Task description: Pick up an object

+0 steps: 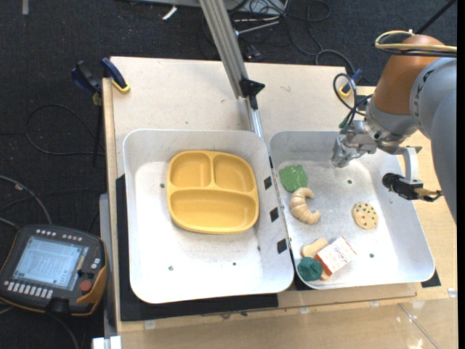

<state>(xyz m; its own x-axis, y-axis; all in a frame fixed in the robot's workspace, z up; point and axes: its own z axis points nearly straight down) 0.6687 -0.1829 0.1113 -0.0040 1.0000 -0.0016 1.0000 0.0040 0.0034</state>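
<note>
- Beige counter carried two white bins; the right bin held my croissant near its centre.
- My tool hovered at twelve o'clock from it; its opening I couldn't tell.
- Descending there risked grabbing nothing.

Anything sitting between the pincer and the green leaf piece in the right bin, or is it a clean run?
Nothing visible stands between them. The pincer hangs over the back of the right bin, and the green leaf piece lies on bare bin floor toward the divider. The croissant lies just in front of the leaf, off that line.
</note>
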